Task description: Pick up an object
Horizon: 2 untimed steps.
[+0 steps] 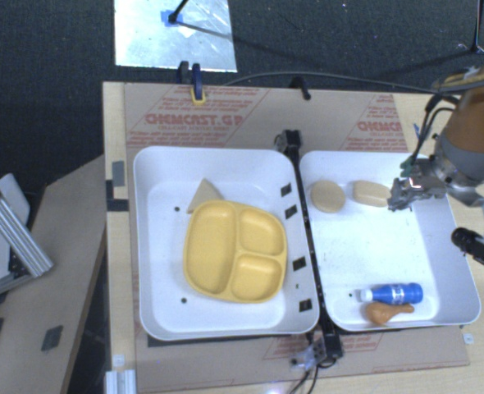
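Left bin [156, 220] holds a yellow tray [234, 251]; right bin [406, 245] a blue bottle [394, 294]; pincer [404, 194] state unclear.

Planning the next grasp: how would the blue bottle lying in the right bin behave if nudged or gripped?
The blue bottle lies on its side, so a nudge would probably roll it. It touches the orange-brown piece, which may block rolling that way. Its smooth round body might slip from the pincer.

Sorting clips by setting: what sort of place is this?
Probably a robotics lab bench: a robot arm reaches over two white bins holding a yellow divided plate, a blue bottle and toy food, on a protective-film sheet.
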Tool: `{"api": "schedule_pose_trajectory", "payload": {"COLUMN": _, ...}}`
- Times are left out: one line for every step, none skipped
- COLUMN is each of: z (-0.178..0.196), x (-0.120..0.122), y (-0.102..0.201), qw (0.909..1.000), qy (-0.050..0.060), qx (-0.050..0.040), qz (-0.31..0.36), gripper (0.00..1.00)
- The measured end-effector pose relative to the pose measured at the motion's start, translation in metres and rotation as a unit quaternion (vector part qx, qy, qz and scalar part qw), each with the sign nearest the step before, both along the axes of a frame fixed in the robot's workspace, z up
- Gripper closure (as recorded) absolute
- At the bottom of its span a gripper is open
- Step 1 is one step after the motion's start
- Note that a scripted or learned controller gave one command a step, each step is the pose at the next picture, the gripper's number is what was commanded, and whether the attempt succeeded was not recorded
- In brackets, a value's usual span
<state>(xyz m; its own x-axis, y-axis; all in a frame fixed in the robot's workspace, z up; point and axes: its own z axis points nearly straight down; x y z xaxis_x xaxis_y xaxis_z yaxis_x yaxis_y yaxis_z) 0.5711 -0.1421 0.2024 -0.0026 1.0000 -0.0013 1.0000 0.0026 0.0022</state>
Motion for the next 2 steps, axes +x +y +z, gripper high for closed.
{"api": "schedule_pose_trajectory", "payload": {"z": -0.005, "x": -0.016, "y": 0.048, "qw": 1.0, "qy": 0.001, "qx": 0.0015, "qz": 0.003, "gripper": 1.0}}
{"api": "schedule_pose_trajectory", "payload": {"z": 0.011, "x": -0.025, "y": 0.099, "qw": 1.0, "qy": 0.0, "qx": 0.0017, "qz": 0.004, "gripper": 1.0}}
